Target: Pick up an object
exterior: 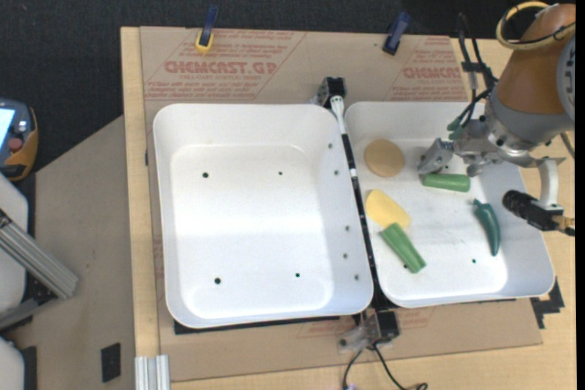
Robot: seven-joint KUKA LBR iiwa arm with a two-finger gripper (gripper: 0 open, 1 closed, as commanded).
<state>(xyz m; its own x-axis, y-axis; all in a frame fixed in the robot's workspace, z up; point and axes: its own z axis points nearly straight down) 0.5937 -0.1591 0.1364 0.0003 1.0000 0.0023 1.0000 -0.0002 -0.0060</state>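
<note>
Surface (274,59): cardboard sheet under two white bins. Left bin (174,196) beside right bin (530,274). Arm (535,78) over right bin's far right. Gripper (448,162) low, just above green block (445,182); grip state: cannot tell. Nearby: tan disc (385,157), corn cob (393,224), green pepper (487,225).

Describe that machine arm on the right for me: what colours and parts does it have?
The arm has a rounded orange band above a grey wrist section. Thin dark cables run down its side. At its end sits a grey metal gripper, and a white bracket with a black part hangs beside it.
</note>
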